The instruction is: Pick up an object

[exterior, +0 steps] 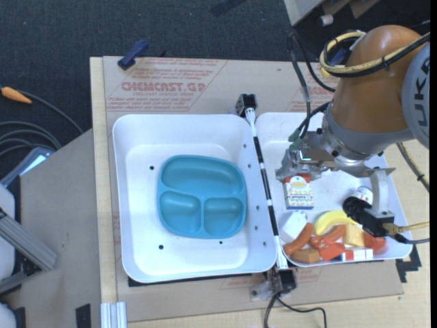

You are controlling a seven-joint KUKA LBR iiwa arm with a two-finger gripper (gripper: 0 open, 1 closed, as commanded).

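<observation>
I have one fixed camera above the bench [171,80], looking down at a slant from moderate height. It takes in the left bin [136,156] and right bin [389,197] whole, with dark floor [102,12] beyond.

Arm [382,94]: cut off by the right edge; its bulk hides the far right part of the right bin [273,125].
Gripper [298,171]: finger gap too small to tell.
Small carton [298,191]: print too blurred to read; top touches or sits under the gripper.
</observation>
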